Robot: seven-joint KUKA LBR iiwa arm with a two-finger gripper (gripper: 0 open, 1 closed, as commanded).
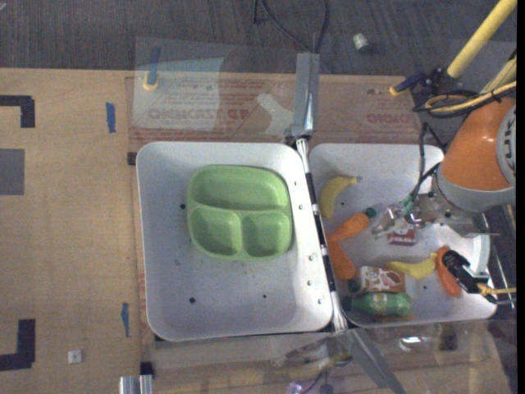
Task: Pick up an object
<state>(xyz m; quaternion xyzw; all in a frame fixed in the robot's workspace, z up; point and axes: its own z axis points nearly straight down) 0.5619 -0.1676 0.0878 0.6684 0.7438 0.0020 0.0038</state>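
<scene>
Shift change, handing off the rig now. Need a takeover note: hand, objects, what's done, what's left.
Hand: low over the right bin, just above a small red-and-white box. Grip state unreadable, nothing visibly held.
Also in the right bin: upper banana, lower banana, carrot, second carrot, carton, green bottle.
Left bin: green divided plate.
Done: nothing lifted.
Left: grasp and lift one object.
</scene>
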